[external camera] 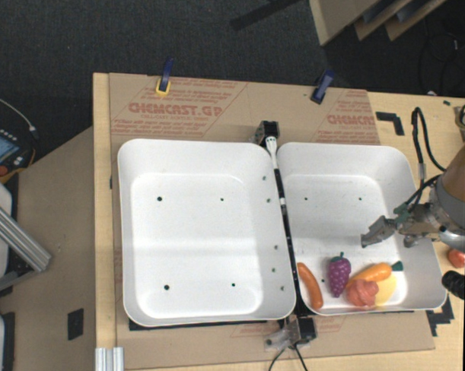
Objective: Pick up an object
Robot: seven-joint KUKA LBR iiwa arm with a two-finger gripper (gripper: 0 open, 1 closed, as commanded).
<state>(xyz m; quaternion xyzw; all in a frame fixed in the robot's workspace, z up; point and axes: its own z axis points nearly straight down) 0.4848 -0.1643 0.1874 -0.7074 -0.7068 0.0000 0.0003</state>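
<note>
Toward the right edge of the frame, the grey arm (pixel 454 198) reaches over the right bin (pixel 347 166), and its hand (pixel 379 232) hangs above the bin's white floor, apart from the toys below it. Whether the hand is spread or pressed together cannot be told from this slant; nothing shows between its tips. Along the bin's lower wall lie the toys: a red sausage (pixel 310 285) at the left, purple grapes (pixel 337 273) just beside it, then an orange carrot (pixel 376 272) resting across a pinkish fruit (pixel 361 293) and a yellow piece (pixel 386 289). Left of them sits the left bin (pixel 199 161) on the cardboard-covered worktop (pixel 220 104).
</note>
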